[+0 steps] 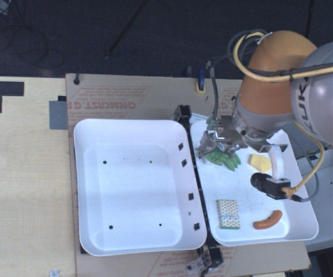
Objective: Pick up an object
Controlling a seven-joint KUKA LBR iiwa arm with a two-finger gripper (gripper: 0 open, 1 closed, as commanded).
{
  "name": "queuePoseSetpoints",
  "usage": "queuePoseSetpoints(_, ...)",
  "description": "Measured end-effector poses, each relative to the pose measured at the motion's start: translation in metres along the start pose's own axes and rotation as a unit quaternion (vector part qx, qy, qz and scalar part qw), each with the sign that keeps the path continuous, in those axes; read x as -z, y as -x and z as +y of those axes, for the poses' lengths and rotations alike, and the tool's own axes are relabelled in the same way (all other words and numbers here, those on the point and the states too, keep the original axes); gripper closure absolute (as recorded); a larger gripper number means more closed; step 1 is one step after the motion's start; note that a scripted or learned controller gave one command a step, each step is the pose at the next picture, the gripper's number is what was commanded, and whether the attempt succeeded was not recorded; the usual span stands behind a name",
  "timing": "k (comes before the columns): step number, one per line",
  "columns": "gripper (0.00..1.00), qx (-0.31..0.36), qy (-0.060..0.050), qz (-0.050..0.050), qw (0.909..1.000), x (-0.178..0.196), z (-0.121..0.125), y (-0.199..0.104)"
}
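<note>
Green object [226, 159] lies partly hidden under the gripper [212, 145].

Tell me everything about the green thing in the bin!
The green thing looks like a small bunch of soft, leafy or pod-shaped pieces, bright green, maybe a toy vegetable. It lies flat on the floor of the right bin, near its upper left part. The pincer is right over its upper left end, partly hiding it. A yellow piece lies to its right, apart from it.
</note>
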State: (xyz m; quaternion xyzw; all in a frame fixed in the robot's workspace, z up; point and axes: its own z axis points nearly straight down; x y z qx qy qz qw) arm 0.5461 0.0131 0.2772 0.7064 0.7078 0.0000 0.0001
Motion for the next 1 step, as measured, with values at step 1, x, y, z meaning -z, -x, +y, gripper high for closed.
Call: queuePoseSetpoints(1, 1.0, 0.0, -0.001, 0.0, 1.0, 0.0153, 0.0107, -0.0298)
